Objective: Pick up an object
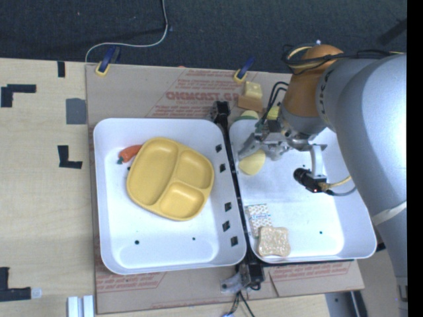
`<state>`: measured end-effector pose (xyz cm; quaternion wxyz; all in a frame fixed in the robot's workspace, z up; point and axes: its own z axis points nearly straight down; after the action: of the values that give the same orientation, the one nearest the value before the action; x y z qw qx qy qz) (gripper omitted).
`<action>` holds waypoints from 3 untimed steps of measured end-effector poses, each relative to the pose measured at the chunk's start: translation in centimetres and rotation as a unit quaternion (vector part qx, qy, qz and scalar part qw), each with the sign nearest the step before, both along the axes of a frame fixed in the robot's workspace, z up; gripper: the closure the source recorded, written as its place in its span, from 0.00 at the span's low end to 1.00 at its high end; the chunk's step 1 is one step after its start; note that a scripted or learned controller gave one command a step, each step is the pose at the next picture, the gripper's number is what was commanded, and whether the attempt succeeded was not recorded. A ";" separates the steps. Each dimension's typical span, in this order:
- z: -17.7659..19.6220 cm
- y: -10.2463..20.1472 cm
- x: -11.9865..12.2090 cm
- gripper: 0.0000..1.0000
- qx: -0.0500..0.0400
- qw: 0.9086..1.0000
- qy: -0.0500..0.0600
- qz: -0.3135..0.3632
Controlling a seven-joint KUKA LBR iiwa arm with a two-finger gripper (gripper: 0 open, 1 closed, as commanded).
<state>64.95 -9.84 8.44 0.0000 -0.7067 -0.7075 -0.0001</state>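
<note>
My gripper (260, 150) hangs low over the upper left of the right bin (330, 233), reaching in under the grey arm and its orange band. Its metal fingers (246, 146) stand apart, so it is open. A pale yellow rounded object (252, 165) lies on the bin floor just at the fingertips, touching or nearly touching the left one; it is not lifted. In the same bin, near the front, lie a tan slice of toast (273, 242) and a small patterned packet (258, 212).
The left bin (112, 243) holds a yellow divided plate (170, 177) with an orange piece (129, 152) at its upper left edge. A tan block (251, 96) and a pale rounded item (248, 116) sit by the right bin's back rim. A black cable connector (310, 179) hangs beside the wrist.
</note>
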 end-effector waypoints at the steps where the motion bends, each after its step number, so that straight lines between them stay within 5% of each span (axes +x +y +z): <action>1: 0.0 -0.2 0.6 0.00 0.000 1.000 0.000 0.001; 3: 0.0 -0.2 -0.7 0.00 -0.001 1.000 0.000 -0.001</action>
<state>64.28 -10.02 8.47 -0.0005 -0.7072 -0.7070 0.0010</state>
